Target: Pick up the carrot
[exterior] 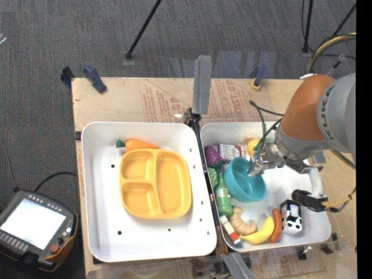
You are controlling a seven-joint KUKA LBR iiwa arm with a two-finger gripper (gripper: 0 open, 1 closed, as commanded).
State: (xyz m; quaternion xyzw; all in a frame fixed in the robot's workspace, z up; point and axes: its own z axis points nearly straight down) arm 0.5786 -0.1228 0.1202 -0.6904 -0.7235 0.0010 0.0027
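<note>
The carrot (141, 145) is orange with a green top and lies in the left bin (96, 214), along the far edge of a yellow divided plate (156, 183). My gripper (258, 165) is in the right bin (322, 225), down at the far right rim of a teal bowl (244, 182). That puts it well to the right of the carrot, across the divider between the bins. The wrist and cables hide the tips of the gripper.
Around the bowl, the right bin holds purple grapes (212, 154), a green bottle (222, 196), a croissant (241, 221), a banana (263, 231), a red sausage (277, 225) and a black-and-white cow toy (292, 218). A grey post (202, 89) stands behind the bins.
</note>
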